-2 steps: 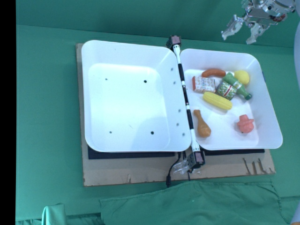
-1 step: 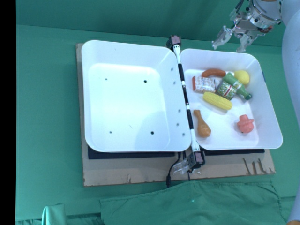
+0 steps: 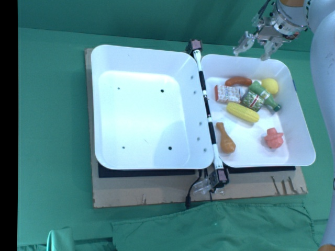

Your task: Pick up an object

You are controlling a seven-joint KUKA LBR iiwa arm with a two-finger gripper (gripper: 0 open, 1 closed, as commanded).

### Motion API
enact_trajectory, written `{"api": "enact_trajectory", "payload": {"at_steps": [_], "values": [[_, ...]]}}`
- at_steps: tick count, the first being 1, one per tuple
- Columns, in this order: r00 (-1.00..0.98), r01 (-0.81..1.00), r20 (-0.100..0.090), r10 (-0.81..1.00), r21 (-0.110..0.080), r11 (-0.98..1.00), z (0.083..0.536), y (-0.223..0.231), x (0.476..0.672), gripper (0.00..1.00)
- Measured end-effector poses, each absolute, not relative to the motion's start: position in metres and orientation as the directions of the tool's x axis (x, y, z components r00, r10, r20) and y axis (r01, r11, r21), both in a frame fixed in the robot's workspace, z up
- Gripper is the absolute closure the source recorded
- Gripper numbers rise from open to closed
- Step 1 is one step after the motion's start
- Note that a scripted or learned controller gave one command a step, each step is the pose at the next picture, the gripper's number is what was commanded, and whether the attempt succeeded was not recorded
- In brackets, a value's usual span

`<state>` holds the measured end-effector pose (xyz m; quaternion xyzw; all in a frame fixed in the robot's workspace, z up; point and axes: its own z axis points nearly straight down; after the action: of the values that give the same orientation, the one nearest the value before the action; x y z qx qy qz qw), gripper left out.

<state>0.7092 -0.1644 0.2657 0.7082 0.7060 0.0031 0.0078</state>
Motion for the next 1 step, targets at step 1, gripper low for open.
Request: {"api": "enact_trajectory", "payload": {"at_steps": [1], "values": [[0.003, 1.000, -0.006, 1.000, 0.013, -0.003, 0.2609, -0.1654, 0.7093, 0.00]]}}
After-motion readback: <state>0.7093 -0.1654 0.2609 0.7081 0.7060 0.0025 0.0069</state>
